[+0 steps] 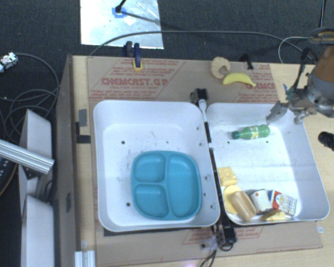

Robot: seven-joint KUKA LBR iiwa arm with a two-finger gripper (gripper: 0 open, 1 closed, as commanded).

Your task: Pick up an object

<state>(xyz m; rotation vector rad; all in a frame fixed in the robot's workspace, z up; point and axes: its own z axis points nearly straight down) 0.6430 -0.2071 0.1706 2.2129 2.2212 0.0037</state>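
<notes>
A green bottle (250, 132) lies on its side near the back of the right bin (300, 166). At that bin's front edge sit a yellow wedge (228, 177), a tan roll (240, 203), a small white and red can (261, 198) and a printed packet (284, 204). My gripper (286, 114) hangs over the bin's back right area, just up and right of the bottle. Its fingers (276, 112) are spread open with nothing between them.
A blue divided plate (167, 184) lies in the left bin (117, 132). Behind the bins, a banana (238, 79) and a tan ring-shaped thing (220, 66) rest on the cardboard. A black divider clamp (200, 97) marks where the bins meet. Cables run along the back.
</notes>
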